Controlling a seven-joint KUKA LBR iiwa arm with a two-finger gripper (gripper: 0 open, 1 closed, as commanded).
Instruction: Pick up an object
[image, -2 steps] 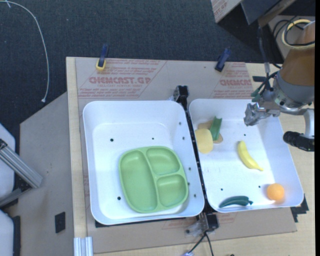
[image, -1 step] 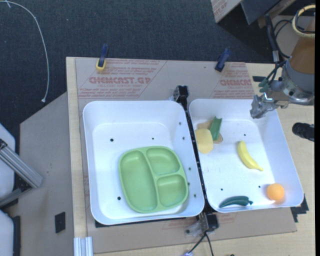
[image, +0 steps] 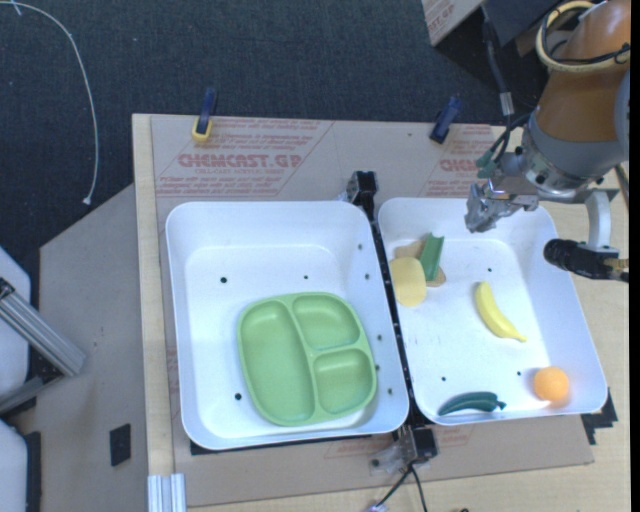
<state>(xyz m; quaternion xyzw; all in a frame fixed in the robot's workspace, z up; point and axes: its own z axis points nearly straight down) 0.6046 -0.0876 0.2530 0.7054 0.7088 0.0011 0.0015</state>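
the pepper (image: 471, 403), dark green, lies at the near edge of the right bin (image: 560, 300), well below the end effector (image: 487, 213) and about level with it sideways. the orange (image: 551, 384) sits in the near right corner, below and to the right of the end effector. the tray (image: 306, 356), light green with three compartments, rests in the left bin (image: 200, 300), down and well to the left of the end effector. the banana (image: 497, 312) lies in the middle of the right bin, straight below the end effector and apart from it. a yellow piece (image: 408, 281) and a green stick (image: 432, 256) lie together by the bin's left wall, with a tan bit beside them, down and left of the end effector and nearest to it. the end effector hangs over the far part of the right bin with nothing seen between its parts; i cannot tell if it is apart or together. beyond it the worktop (image: 260, 160) shows red print, with a yellow clamp (image: 204, 115) far left and a blue clamp (image: 445, 119) up and left.
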